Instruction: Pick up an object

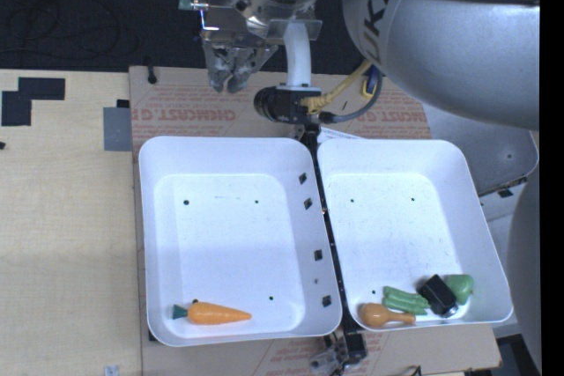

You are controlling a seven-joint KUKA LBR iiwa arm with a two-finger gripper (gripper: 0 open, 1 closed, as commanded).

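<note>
Two white bins sit on your bench; the gripper (231, 77) hangs above the left bin's (159, 189) far rim, fingers close together, holding nothing. Your likeliest pick, the carrot (218, 313), lies alone near its front wall: probably light, stiff, slick; take its thick middle.

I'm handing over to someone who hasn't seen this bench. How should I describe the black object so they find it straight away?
Start at the right-hand white bin and go to its near right corner, where a small cluster of items lies. The black block sits among them, tilted, between the green bean pod and a rounder green piece. It is the only dark, boxy thing there.
</note>
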